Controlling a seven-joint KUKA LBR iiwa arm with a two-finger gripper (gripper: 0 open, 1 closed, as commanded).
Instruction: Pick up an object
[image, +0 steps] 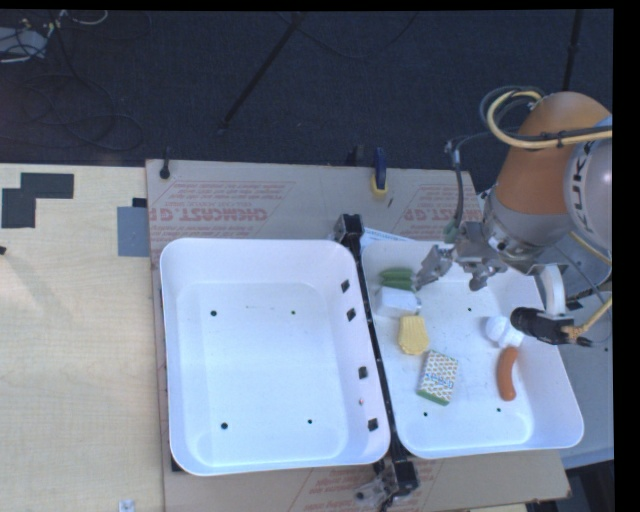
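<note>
Two bins (180, 300) lie side by side, and every candidate sits in the right one: one green piece (395, 275) at the far left, one yellow block (413, 335), one patterned packet (438, 377), one orange sausage (507, 374) and one small white ball (495, 328). My gripper (455, 270) hangs above that bin's far side with its fingers spread and nothing between them. I judge I am approaching, so next I must centre over one piece, likely the green one, then descend and close.
</note>
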